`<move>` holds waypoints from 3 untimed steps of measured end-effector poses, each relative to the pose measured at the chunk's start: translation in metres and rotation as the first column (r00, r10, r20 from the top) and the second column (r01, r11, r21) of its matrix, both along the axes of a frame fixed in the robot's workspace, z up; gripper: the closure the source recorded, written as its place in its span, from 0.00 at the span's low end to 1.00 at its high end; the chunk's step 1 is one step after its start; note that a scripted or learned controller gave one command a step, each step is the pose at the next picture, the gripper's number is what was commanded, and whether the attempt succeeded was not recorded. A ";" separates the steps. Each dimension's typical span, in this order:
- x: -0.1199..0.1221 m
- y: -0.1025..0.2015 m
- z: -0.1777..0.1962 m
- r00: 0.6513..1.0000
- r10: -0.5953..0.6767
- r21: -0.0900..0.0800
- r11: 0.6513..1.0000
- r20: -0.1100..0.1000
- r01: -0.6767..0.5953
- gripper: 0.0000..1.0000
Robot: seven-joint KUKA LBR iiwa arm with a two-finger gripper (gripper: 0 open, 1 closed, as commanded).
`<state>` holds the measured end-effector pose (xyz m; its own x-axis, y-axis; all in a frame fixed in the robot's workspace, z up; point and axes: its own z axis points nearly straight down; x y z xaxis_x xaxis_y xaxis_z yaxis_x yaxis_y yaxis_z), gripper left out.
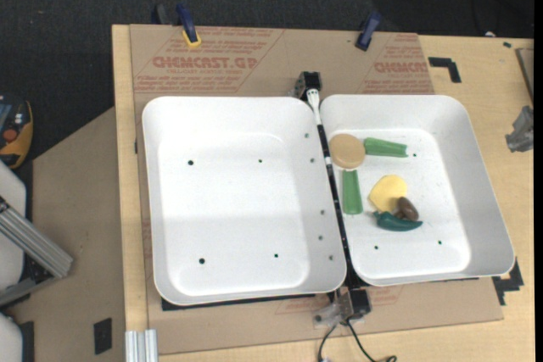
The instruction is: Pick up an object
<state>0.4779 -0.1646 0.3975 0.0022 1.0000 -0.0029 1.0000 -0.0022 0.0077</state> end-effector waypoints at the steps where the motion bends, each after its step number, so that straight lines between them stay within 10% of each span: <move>1: 0.001 0.054 -0.069 1.000 0.007 0.006 1.000 -0.014 -0.007 1.00; 3: 0.002 0.192 0.008 1.000 0.011 0.005 1.000 -0.002 -0.011 1.00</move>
